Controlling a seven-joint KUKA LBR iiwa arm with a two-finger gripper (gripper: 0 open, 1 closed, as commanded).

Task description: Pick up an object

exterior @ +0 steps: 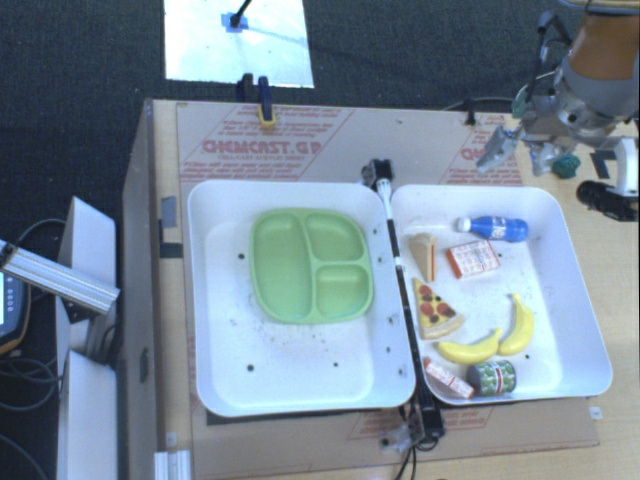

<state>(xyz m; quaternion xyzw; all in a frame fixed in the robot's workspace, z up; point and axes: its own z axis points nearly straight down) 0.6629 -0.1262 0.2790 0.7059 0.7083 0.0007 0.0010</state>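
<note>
The right bin [575,268] holds several small items: a blue bottle [495,228] at the back, a red and white box [472,259], a tan wedge [426,256], a pizza slice [436,310], two bananas [468,349] [518,325], a green can [492,377] and a small packet [447,378] at the front. My gripper [530,156] hangs above the bench just behind the right bin's back rim, apart from every item. Its fingers are spread with nothing between them.
The left bin [225,368] bears a green divided plate [310,266]. A ridge with a cable [398,268] separates the two bins. A clamp [264,103] stands on the bench's back edge.
</note>
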